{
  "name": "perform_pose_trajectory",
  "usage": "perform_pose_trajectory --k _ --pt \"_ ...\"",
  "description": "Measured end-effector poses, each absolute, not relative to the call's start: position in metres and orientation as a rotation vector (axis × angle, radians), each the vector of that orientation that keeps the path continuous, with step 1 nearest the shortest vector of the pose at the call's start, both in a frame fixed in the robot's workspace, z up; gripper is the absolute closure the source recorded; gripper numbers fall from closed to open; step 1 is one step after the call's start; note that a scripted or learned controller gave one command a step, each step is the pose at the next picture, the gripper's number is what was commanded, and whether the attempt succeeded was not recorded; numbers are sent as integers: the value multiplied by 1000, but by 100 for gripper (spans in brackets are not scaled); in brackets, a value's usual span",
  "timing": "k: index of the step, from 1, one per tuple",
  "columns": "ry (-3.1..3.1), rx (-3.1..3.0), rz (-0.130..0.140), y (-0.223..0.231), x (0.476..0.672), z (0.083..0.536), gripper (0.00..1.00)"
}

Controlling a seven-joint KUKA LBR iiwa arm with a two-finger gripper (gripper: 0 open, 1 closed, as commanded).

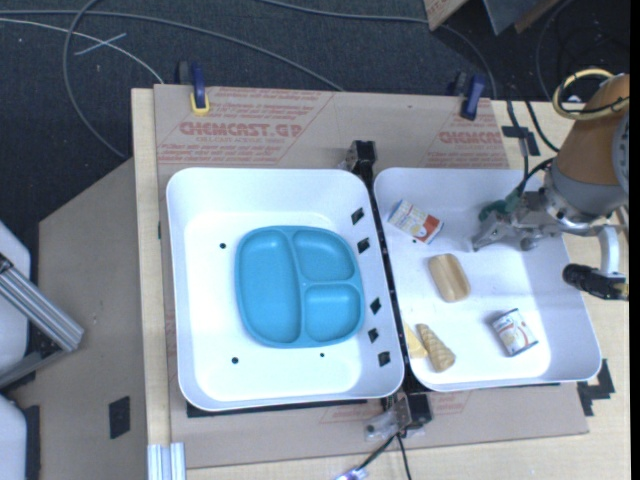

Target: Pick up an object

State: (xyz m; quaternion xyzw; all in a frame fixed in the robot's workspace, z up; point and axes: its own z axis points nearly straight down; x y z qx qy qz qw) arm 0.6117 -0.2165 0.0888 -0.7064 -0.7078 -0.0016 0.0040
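the gripper hung over the far part of the right bin, pointing left, and whether its fingers were spread or pressed together could not be told from this slanted view; nothing showed between them. the arm came in from the right, above the bin's far right corner.

four things lay in that bin: a small red and white packet near the far left, a tan bread-like block in the middle, a small can towards the near right, and a ridged tan cone at the near left beside a yellow piece. the packet and the block looked the closest picks.

a good try would probably centre over the block, which sat well apart from its neighbours and from every wall, and come straight down with the fingers across its narrow width. the cone sat close to the wall between the bins, leaving little room on that side. the left bin held a blue divided plate.
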Motion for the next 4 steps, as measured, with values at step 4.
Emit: perform_pose_trajectory --k 4 --pt "-2226 -2223 -4 -212 614 260 100"
